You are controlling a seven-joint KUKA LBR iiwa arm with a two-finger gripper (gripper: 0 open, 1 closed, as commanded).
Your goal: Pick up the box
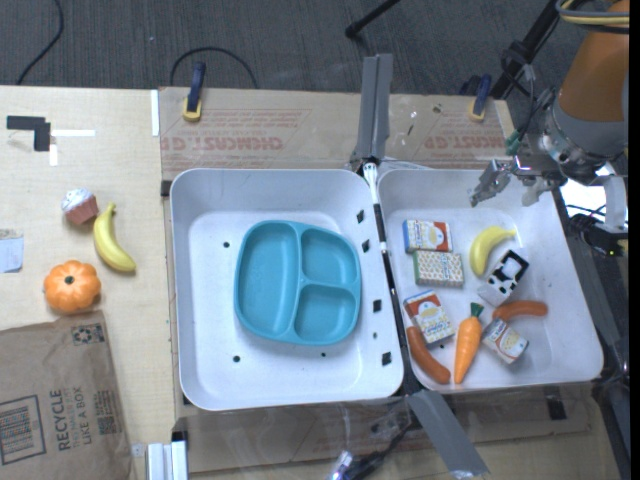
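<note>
Arm: grey w/ orange band, comes in from right, top corner of view.
Gripper: above far edge of right bin, near its back wall. Fingers point down-left; can't tell if open or closed, too small & blurred. Nothing seen between them.
Right bin: white, shallow, holds the small items.
Box: blue/white w/ picture, lies flat in back-left part of right bin, well apart from gripper, down-left of it.
2nd box: greenish patterned, just in front of the first one, almost touching.
3rd box: red/white, tilted, further fwd, beside the carrot.
Small carton: white/red, front-right area, just right of carrot.
Carrot: orange, green top pointing back, lies lengthwise near front of bin.
Sausages: one behind the small carton; another at front-left, touching carrot tip area.
Banana: yellow, right bin, right of the boxes.
Black/white block: just below that banana, touching or nearly.
Left bin: white, holds blue divided plate, 3 compartments, centred.
Bench left side: cupcake, 2nd banana, small pumpkin, all near each other; cardboard w/ "RECYCLE" print at front-left.
Back: clamps on the cardboard sheet behind bins.
</note>
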